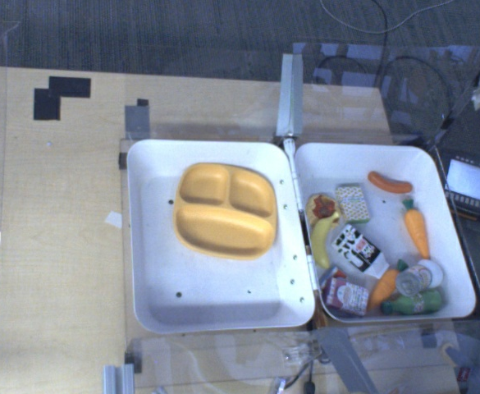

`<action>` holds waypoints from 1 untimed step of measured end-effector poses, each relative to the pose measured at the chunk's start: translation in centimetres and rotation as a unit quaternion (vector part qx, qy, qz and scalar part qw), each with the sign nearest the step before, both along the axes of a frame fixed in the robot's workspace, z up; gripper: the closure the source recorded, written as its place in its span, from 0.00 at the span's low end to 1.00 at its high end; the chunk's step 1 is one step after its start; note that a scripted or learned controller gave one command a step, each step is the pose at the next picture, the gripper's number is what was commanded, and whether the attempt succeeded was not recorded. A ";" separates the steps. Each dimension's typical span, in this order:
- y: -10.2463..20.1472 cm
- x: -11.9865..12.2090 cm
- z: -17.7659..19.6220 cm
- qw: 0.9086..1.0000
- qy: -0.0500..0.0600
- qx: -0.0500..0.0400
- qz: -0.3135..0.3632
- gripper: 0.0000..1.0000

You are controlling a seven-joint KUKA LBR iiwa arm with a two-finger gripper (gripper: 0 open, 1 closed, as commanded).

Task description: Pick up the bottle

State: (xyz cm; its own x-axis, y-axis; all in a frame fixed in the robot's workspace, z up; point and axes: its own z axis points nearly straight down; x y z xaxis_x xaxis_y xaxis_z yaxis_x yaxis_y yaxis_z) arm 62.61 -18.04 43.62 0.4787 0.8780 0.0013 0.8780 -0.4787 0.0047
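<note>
On the pale wooden table (59,245) two white bins sit side by side. Leftmost, the left bin (153,294) carries one yellow divided plate (225,209) with three compartments. Next, the right bin (436,179) is crowded: one red fruit (322,207), one banana (319,244), one patterned packet (352,201), one black-and-white carton (358,250) whose print is too small to read, one red box (345,295), one sausage (390,183), two carrots (417,230) and a green bottle (412,304) lying on its side along the near wall, just under a round metal can (420,277). No label can be read.
</note>
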 end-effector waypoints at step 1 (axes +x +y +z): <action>-0.9 -2.2 -5.4 1.000 0.000 0.000 0.003 1.00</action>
